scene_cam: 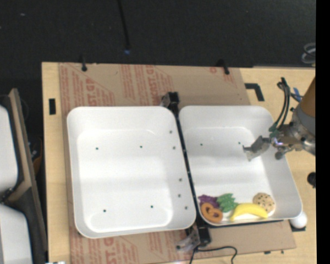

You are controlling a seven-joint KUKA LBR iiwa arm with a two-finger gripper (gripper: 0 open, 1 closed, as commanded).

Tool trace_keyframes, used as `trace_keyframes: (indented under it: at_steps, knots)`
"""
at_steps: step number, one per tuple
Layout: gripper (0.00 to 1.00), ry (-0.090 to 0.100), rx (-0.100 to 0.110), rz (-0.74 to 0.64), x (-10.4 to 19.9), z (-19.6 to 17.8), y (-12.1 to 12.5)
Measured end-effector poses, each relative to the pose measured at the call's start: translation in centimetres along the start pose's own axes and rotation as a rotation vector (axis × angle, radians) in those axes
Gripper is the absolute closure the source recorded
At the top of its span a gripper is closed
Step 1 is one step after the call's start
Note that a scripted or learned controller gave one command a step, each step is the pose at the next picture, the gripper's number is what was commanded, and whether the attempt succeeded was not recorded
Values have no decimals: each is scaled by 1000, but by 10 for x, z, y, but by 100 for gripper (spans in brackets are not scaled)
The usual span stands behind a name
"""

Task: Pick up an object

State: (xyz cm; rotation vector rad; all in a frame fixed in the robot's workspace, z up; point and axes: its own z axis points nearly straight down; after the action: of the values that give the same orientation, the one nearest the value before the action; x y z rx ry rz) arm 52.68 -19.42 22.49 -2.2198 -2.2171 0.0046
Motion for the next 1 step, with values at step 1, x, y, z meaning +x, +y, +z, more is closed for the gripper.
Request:
trace_keyframes:
  at_steps: [1]
  knots:
    - [0, -1, -6, -1, 0, -3, 1]
